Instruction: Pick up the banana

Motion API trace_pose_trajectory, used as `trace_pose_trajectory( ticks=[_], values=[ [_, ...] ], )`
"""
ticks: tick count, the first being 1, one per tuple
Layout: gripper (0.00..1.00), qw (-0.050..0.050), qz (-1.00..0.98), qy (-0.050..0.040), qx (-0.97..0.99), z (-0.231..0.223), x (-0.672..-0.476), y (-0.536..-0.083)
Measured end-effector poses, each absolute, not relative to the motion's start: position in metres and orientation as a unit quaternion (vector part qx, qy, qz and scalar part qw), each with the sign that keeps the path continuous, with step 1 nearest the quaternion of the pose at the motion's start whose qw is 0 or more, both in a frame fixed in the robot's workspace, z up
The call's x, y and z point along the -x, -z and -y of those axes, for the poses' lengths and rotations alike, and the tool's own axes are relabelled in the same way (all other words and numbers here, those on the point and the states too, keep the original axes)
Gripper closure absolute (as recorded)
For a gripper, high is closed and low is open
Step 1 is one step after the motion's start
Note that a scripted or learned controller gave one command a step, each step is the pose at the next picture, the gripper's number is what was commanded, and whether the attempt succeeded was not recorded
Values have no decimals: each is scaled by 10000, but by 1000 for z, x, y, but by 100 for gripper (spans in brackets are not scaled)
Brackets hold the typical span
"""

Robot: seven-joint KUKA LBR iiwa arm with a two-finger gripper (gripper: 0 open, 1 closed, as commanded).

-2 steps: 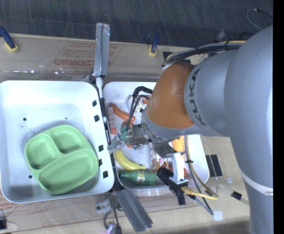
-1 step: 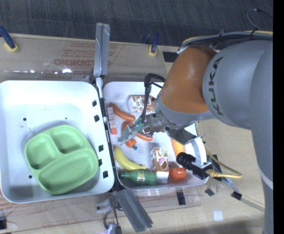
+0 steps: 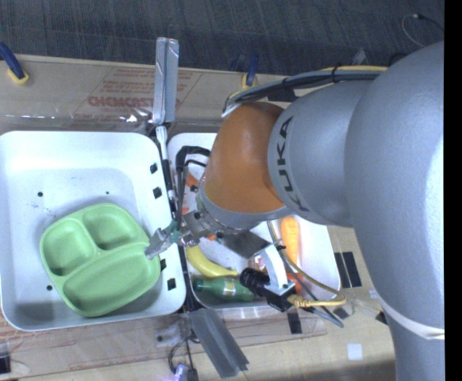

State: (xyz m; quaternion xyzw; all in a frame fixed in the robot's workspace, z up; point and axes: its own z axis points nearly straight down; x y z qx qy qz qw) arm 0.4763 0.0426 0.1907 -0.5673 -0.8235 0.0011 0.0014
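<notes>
— One banana (image 3: 208, 265), yellow, curved, dark at its tip. Where does it lie?

— In the right bin (image 3: 326, 270), low down, just above a green bottle (image 3: 225, 290), partly hidden under the arm (image 3: 318, 157).

— And the hand (image 3: 161, 242)?

— Over the divider, at the edge of the green tray (image 3: 96, 259) in the left bin (image 3: 25, 173). Whether it's open or closed, I can't tell.

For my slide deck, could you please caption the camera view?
KUKA arm reaches over the right bin above the banana; a green divided plate lies in the left bin.
</notes>
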Motion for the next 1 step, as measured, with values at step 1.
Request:
trace_pose_trajectory(
  ticks=[1],
  values=[
    [0, 23, 8723, -10, 4891, 22, -476, -191]
  ],
)
